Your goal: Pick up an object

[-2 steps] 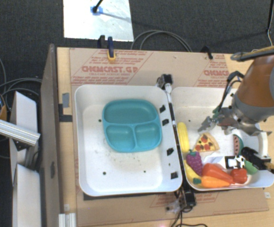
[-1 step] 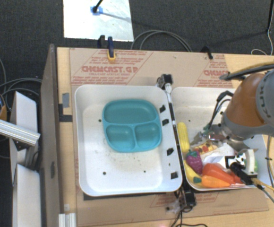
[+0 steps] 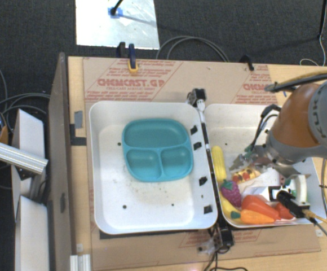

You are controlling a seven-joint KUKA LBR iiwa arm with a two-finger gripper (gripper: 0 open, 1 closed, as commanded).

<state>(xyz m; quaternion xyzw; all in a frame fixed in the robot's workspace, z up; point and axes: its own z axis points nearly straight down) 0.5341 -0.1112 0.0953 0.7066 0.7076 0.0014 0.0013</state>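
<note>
So the grey two-finger gripper [image 3: 252, 161] is down inside the right-hand shallow white plastic bin [image 3: 237, 110], low over the pile of toy food. From this angle I honestly can't tell if it's open or closed

Just beside it, towards the near edge, sits a small yellow-and-red toy piece [image 3: 246, 176], too tiny to say what it's meant to be. To the left, a yellow plastic corn cob [image 3: 217, 162] lies lengthwise along the bin's left wall. Below the cob is a purple plastic grape bunch [image 3: 232, 193], and next to that some orange plastic carrots [image 3: 258, 209] run along the near wall. The whole lot is crowded into the near-left part of that bin

The left-hand shallow white plastic bin [image 3: 110, 151] has a teal plastic divided plate [image 3: 157, 150] lying flat about in the middle: one long compartment and two smaller ones

Both bins sit on a brown paper-covered board [image 3: 152, 72] with "CHEMCAST GP" printed in red, repeated at different spots. A blue-and-yellow clamp [image 3: 132, 58] grips its far edge. Past that is dark carpet floor [image 3: 28, 21] with black cables looping around, plus a shiny silver sheet [image 3: 118, 21] lying flat on it
</note>
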